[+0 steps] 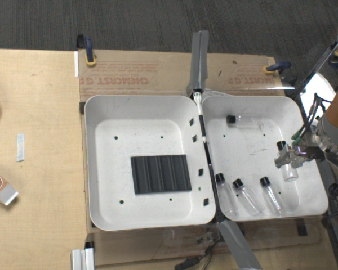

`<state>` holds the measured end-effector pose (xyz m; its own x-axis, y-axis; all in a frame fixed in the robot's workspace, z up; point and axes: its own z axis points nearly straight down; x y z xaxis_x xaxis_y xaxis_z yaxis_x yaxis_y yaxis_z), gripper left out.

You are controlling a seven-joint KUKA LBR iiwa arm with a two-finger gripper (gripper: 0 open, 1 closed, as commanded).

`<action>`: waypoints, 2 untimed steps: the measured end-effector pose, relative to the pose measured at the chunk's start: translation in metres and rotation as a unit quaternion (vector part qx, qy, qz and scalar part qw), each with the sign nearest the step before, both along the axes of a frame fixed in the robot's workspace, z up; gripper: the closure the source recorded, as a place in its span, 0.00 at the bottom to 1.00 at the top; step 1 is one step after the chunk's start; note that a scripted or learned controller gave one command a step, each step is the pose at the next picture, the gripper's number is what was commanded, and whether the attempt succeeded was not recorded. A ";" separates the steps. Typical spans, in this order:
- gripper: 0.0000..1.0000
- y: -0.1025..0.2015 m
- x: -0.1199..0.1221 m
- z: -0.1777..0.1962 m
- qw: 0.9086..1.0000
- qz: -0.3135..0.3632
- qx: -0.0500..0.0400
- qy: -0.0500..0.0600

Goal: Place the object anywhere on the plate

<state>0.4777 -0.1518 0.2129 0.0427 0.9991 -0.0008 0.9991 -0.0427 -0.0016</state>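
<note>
A clear vial with a black cap [286, 161] stands near the right wall of the right bin [253, 108], its cap at the tip of the gripper [288, 157], which reaches in from the right edge of the bench. Whether the pincer is wide, narrow or clamped on the vial cannot be told from this angle. The step in hand looks like the pick: the vial must be secured, lifted clear of the bin's wall and carried across the central divider to the dark ribbed plate [160, 174] lying flat in the left bin [101, 151]. Three more capped vials [245, 194] lie along the right bin's front edge, with a fourth [236, 119] near its back. The arm is low over the bin, wrist angled down and leftward.
</note>
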 end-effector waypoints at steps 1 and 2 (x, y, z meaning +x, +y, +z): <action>1.00 0.074 0.000 0.041 0.999 -0.040 0.000 0.000; 1.00 0.154 0.000 0.119 1.000 0.022 -0.001 0.001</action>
<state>0.4782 0.0021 0.3323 -0.0010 1.0000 -0.0027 1.0000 0.0010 -0.0027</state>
